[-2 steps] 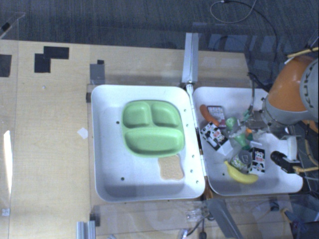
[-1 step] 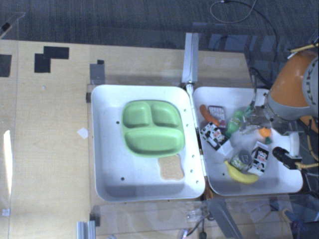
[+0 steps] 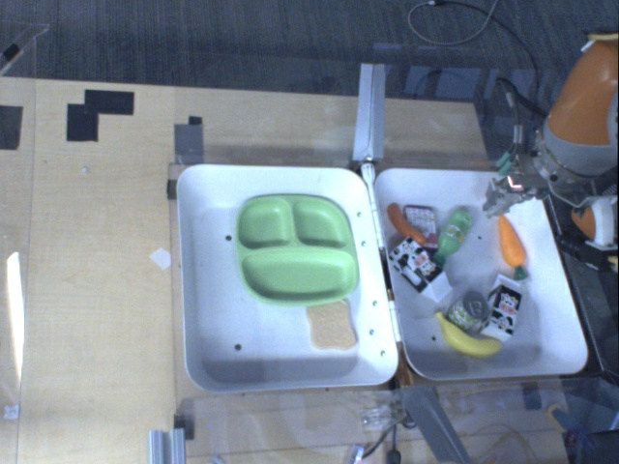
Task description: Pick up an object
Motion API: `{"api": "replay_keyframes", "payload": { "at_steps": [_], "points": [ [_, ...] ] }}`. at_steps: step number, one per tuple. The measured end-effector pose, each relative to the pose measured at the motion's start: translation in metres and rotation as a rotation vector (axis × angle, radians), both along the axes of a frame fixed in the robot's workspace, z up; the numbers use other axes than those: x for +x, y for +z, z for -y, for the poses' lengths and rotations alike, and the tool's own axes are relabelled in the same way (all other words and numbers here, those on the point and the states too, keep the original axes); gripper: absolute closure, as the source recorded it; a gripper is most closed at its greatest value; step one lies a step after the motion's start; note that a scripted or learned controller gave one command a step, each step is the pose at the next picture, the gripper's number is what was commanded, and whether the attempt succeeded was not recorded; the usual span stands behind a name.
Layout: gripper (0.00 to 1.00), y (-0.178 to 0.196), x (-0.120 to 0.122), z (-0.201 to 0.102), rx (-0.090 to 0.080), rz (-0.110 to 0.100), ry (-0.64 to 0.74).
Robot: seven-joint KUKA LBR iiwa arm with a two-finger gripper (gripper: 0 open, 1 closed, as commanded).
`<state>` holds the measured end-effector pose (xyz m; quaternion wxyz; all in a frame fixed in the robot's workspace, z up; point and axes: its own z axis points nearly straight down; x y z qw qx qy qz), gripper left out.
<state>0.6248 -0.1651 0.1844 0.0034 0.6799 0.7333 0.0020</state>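
Orange carrot point(image 3: 511, 243), right of centre just below the gripper point(image 3: 507, 188) — light, stiff, smooth-skinned I'd guess — best pinched across its thick middle; whether the fingers are open, I cannot tell.

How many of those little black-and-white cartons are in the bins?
2, both in the right bin: one carton near its left wall, another carton lower right beside the banana. Others could be hidden.

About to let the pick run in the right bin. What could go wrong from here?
1. The carrot lies close to the right bin's wall, so the gripper may strike the wall.
2. The banana, small cartons and green bottle crowd together; a grasp could catch two things or slip.
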Motion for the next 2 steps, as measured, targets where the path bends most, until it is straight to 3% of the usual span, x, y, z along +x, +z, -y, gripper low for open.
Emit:
{"api": "replay_keyframes", "payload": {
  "at_steps": [1, 2],
  "points": [
    [0.0, 0.0, 0.0, 0.0, 0.0, -0.001, 0.001],
    [0.0, -0.085, -0.035, 0.035, -0.001, 0.003, -0.039]
  ]
}}
